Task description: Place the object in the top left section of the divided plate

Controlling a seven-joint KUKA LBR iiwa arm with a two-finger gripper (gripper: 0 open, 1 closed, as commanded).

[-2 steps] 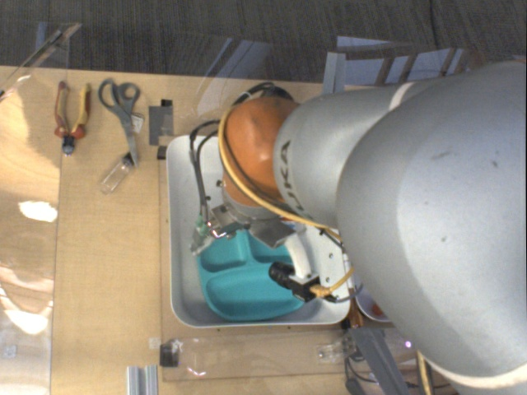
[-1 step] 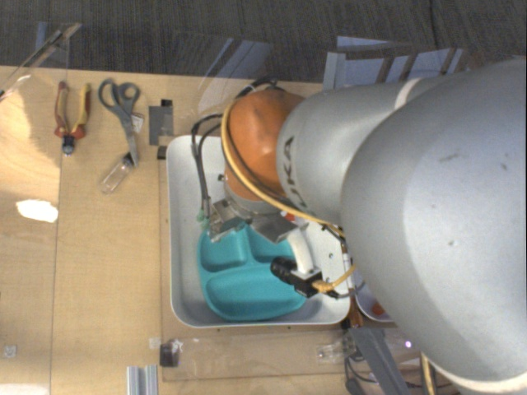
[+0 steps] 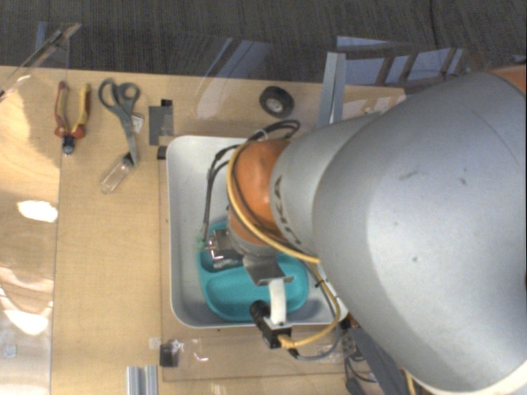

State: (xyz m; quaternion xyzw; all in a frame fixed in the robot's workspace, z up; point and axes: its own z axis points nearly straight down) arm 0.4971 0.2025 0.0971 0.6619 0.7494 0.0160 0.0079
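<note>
On the left of the wooden worktop lie red-handled pliers, grey scissors and a small clear vial, with a roll of black tape further along the back edge, all well apart from the work. At centre a white bin holds the teal divided plate, of which only the near portion shows beneath the machine. The grey arm, its orange band ringed by yellow and black cable, fills the right of the scene and hangs directly over the plate, wrist hardware pointing down into it. The gripper itself is masked by the wrist, and whether it is wide, narrow or carrying anything cannot be told; the object to be placed is likewise hidden, so its whereabouts are uncertain. Judging by the pose, the placing step is in hand. The next move would call for confirming the tool sits over the top left section before letting go and lifting clear.
</note>
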